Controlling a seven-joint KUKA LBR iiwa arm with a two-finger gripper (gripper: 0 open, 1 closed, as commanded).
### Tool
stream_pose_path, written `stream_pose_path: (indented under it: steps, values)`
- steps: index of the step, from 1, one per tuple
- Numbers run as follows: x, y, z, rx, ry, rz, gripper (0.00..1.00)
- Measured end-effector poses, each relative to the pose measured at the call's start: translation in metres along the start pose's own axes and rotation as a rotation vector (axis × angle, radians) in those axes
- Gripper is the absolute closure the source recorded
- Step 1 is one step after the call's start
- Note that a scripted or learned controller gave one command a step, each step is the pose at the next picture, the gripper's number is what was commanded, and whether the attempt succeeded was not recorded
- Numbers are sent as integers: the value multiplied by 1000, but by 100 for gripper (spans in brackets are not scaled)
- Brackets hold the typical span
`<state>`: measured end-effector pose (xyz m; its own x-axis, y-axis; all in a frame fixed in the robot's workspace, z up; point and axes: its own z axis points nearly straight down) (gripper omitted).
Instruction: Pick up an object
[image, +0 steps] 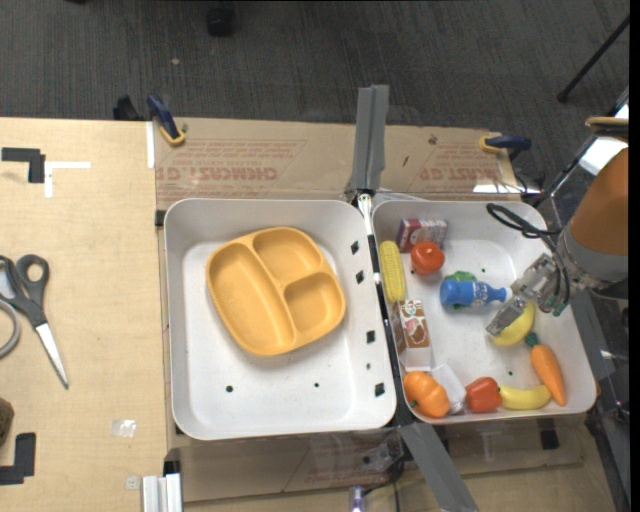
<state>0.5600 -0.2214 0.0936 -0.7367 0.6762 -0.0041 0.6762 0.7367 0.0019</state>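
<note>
The right bin (470, 225) holds several toy foods. My gripper (512, 312) hangs low over its right side, right on top of a small yellow banana (517, 330) that it partly covers. Just left of the gripper lies a blue bottle (468, 292). An orange carrot (547, 370) lies below and to its right. A second banana (525, 397) and a red pepper (482, 394) rest along the front wall. A red tomato (427, 257) and a corn cob (392, 270) sit toward the bin's back left.
The left bin (190, 400) holds a yellow divided plate (277, 290). The right bin also contains a purple box (420, 232), a brown snack packet (414, 325) and an orange fruit (428, 393). Scissors (35, 310) lie on the bench at far left.
</note>
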Motion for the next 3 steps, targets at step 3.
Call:
stream_pose_path:
  steps: [3]
  values:
    - [55,81,1,0,2,-224,0]
